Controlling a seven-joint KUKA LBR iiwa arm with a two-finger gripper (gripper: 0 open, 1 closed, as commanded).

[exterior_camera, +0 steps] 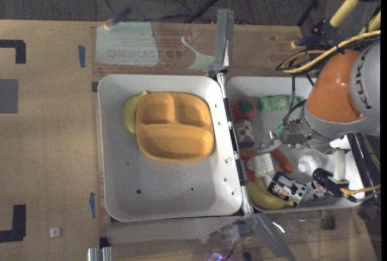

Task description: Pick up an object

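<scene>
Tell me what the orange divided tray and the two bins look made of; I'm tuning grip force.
Orange divided tray: probably molded plastic, matte, judging by its uniform colour, rounded compartment ridges and soft highlights. Left bin and right bin: likely thin plastic with a smooth, slightly glossy white finish, going by the rounded corners and the faint glare on the floor; coated metal cannot be ruled out.
</scene>
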